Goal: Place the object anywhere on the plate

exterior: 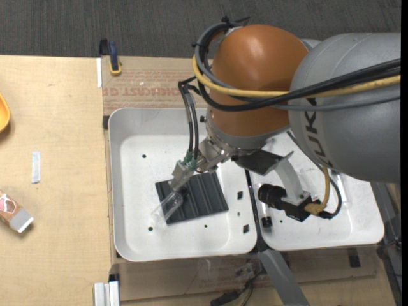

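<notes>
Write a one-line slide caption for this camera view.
KUKA arm's gripper reaches down over a dark ribbed plate in the left white bin.

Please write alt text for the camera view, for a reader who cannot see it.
The grey and orange arm reaches from the right over the left white bin, its gripper low over a black ribbed plate. Wooden bench lies at left.

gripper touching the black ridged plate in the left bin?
Cannot tell. In the camera view the gripper overlaps the near-left corner of the black ridged plate in the left bin, but the slanted angle shows neither contact nor a gap.
</notes>
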Available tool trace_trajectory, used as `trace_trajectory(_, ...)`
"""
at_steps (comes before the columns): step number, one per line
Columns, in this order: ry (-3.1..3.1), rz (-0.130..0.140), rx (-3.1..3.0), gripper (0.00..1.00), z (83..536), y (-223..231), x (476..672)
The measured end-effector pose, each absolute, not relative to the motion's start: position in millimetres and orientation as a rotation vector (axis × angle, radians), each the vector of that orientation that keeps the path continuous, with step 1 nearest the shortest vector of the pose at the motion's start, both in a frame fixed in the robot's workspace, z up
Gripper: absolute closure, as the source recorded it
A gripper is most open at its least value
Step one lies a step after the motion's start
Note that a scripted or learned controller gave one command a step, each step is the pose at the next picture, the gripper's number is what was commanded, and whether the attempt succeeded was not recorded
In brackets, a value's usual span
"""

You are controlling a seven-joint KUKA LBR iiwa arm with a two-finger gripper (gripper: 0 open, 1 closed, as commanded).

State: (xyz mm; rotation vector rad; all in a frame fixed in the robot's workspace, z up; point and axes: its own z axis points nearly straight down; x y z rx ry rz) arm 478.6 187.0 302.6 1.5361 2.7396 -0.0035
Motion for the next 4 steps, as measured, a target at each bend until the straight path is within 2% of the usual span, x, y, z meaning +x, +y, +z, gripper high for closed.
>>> trace_trajectory(1,2.738,-0.008,1.539,1.00,310.5,185.8,479.7)
trace_trajectory(2,2.426,-0.009,1.998,1.00,269.9,195.4,477.4)
trace_trajectory(3,2.704,-0.004,1.598,1.00,348.9,189.0,478.2)
trace_trajectory(4,2.998,-0.003,0.941,1.00,310.2,154.7,478.4)
